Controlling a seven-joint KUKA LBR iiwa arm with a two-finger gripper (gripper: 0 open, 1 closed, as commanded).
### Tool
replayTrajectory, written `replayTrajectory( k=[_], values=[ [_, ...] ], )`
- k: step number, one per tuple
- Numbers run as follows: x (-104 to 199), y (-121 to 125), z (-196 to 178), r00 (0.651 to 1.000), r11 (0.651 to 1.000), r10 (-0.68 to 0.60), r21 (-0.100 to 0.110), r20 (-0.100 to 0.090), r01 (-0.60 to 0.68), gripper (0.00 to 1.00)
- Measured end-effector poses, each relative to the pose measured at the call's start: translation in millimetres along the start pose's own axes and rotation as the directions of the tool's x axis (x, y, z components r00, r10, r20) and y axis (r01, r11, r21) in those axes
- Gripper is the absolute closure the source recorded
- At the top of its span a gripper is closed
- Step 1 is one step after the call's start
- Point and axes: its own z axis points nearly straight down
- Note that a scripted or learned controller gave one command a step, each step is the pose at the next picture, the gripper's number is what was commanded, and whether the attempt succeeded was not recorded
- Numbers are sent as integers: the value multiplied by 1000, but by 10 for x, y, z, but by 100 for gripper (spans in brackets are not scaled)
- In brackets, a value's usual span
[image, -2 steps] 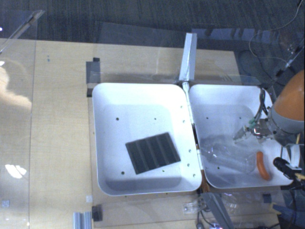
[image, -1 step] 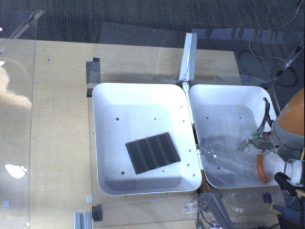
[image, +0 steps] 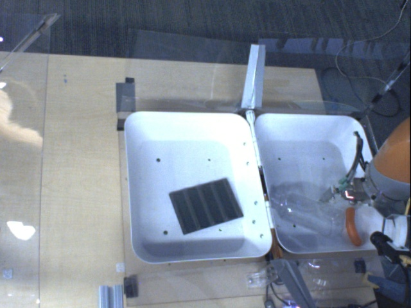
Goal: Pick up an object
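- Two shallow white bins sat side by side on the pale wooden bench (image: 70,191); the left bin (image: 144,146) and the right bin (image: 302,130) met at a raised divider.
- In the left bin lay a flat dark grey ribbed rectangular panel (image: 205,205), skewed to the bin walls, nearer the front edge, touching nothing else.
- In the right bin, a clear plastic bottle-like object (image: 308,212) lay on its side on the floor, hard to make out against the white.
- A small orange object (image: 352,226) stood at the right bin's front right, just beside a white rounded piece.
- The grey arm with its orange band (image: 393,165) hung over the right bin's right rim.
- The gripper was there too, but I could not tell its state.
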Motion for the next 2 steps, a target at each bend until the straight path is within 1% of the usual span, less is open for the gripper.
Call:
replayTrajectory(
  k=[1,2],
  values=[
    [11,35,-119,1000,1000,-3,-8,0,3,100],
    [12,34,-118,1000,1000,-3,-7,0,3,0]
  ],
)
